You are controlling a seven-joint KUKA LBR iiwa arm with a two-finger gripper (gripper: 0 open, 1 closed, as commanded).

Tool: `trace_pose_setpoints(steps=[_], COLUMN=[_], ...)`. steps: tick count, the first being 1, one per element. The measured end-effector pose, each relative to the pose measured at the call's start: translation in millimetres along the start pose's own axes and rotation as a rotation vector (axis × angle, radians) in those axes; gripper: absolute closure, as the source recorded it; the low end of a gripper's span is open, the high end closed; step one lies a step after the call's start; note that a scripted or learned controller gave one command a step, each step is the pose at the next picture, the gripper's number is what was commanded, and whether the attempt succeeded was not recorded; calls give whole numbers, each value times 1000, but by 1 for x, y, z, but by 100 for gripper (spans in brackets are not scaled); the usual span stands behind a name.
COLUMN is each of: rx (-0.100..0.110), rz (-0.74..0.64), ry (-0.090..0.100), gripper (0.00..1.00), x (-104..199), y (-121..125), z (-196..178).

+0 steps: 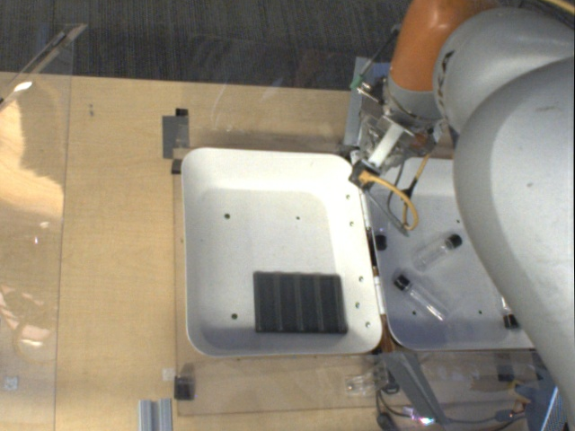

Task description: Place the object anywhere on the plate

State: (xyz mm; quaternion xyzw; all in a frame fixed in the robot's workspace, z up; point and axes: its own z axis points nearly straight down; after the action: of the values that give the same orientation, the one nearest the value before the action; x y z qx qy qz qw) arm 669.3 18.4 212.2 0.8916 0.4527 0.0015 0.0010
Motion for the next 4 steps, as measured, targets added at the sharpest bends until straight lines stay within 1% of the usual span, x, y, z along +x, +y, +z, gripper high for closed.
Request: trace_pose_setpoints(steps=[1, 2, 3, 4], rx=[1, 5, 31, 2], rz=[549, 282, 85, -135], ry=[4, -3, -21, 2], gripper=[100, 100, 100, 100], x=[54, 41, 96, 151], y=[-39, -138, -88, -147], z=[6, 64, 124, 40])
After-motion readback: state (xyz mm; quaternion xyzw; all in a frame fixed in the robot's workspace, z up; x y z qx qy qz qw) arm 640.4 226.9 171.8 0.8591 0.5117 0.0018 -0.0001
